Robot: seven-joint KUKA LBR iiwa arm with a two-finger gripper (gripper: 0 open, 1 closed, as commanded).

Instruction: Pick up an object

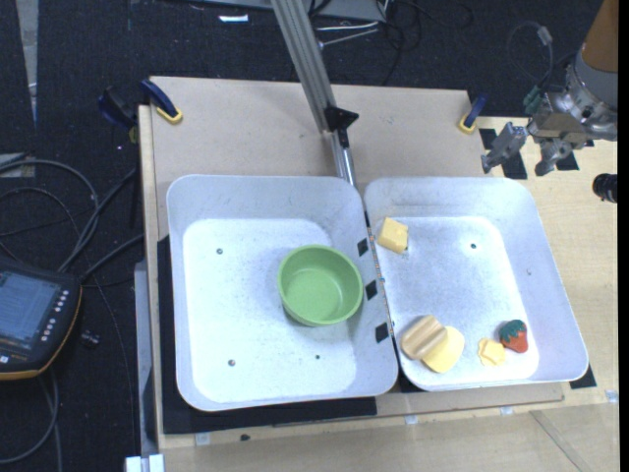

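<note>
Bench (246, 131): pale wood board bearing 2 shallow white bins side by side.

Left bin (211, 362): holds 1 green bowl (319, 285), upright, right of centre and near the wall shared with the other bin.

Right bin (536, 234): holds 4 pieces.
- 1 yellow block (393, 235), upper left, just beside the shared wall.
- 1 tan ridged piece (422, 335), lower left, touching 1 rounded yellow piece (444, 351).
- 1 small yellow piece (491, 352), lower right, touching 1 red item with a green top (514, 336), strawberry-like.

Gripper (526, 155): above the bench beyond the right bin's upper right corner, well apart from all pieces; fingers spread wide with nothing between them.

Other: 2 blue-and-yellow clamps (157, 101) at the bench's far corners; 1 handheld screen unit (29, 318) on the floor at left.

Writing or labels: none legible.
</note>
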